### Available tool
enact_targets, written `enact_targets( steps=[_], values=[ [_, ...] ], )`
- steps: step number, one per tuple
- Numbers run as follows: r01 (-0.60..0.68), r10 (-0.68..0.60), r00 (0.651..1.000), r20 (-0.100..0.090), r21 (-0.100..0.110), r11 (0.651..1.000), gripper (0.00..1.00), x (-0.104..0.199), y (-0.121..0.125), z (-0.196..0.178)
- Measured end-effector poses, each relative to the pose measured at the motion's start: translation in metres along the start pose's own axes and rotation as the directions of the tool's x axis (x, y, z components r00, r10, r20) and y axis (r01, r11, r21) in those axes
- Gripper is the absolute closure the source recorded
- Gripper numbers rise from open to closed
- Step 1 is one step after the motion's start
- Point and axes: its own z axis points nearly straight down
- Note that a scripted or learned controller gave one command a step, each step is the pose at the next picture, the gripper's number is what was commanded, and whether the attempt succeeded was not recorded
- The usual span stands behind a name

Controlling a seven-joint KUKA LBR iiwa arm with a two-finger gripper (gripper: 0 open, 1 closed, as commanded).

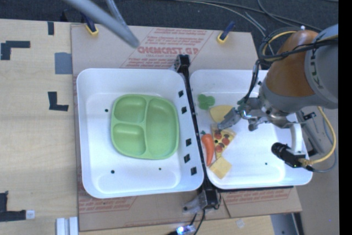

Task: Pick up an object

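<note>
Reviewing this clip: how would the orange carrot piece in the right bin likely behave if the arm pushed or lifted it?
The carrot looks long and rounded, so a sideways push would probably roll it. It lies against the pizza slice near the bin's left wall, so a grab may crowd both. Its smooth, toy-like surface suggests stiff, light and possibly slippery.
</note>
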Motion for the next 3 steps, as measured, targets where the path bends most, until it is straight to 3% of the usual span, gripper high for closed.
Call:
enact_targets(
  steps=[1, 2, 3],
  values=[
    [-0.003, 0.003, 1.0, 0.007, -0.007, 1.0, 0.0, -0.002, -0.002, 0.0621],
    [-0.003, 0.003, 1.0, 0.006, -0.01, 1.0, 0.0, -0.0056, -0.0011, 0.0715],
    [0.0, 0.0, 1.0, 0.003, -0.008, 1.0, 1.0, -0.0029, -0.001, 0.0618]
  ],
)
